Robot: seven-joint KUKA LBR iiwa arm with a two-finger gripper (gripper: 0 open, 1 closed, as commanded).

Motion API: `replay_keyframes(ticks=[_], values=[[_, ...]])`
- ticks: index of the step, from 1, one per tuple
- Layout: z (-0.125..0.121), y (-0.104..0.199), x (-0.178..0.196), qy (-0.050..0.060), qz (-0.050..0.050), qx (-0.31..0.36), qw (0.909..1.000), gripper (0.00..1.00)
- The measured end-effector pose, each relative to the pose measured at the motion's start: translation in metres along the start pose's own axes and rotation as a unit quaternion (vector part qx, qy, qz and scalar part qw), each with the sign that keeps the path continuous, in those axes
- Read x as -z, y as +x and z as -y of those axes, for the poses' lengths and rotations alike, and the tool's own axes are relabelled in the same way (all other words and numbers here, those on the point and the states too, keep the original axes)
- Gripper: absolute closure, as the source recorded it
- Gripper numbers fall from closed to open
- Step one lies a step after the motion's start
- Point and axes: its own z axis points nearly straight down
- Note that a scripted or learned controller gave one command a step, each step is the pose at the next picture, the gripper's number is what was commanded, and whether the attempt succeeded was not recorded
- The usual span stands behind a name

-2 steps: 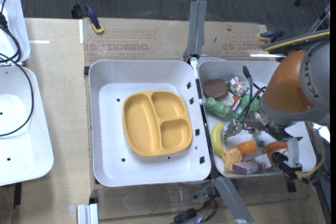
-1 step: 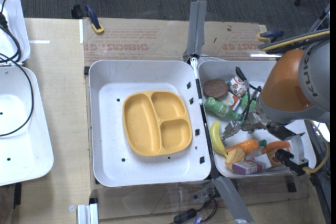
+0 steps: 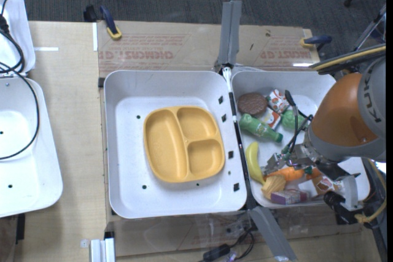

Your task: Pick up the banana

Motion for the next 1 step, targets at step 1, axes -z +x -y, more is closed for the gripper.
replay_keyframes(ticks=[1], values=[[0.0000,0.0000,0.0000,0.000,0.000,0.000,1.0000,0.00]])
